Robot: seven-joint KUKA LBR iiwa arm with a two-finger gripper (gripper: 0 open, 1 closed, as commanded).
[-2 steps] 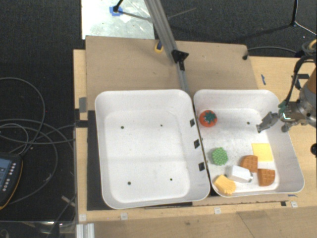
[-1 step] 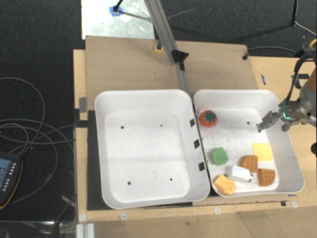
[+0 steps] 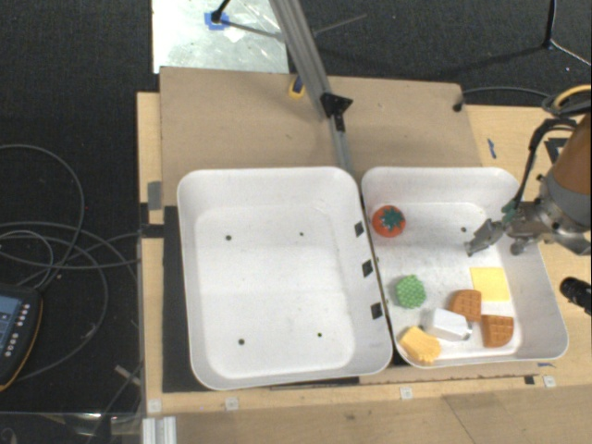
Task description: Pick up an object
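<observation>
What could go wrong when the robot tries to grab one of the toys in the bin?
1. The yellow flat piece, two waffle pieces, white block and yellow chunk lie crowded together, so the pincer might bump a neighbor or pinch two at once.
2. The red tomato and green ball look round and could roll away if nudged.
3. The yellow flat piece looks thin and may be hard to lift.

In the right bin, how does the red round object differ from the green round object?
The red round object lies toward the far side of the right bin, while the green round object lies nearer the front. The red one has a green patch on top; the green one is one colour, with a bumpy surface. Both sit near the divider and look similar in size.
</observation>
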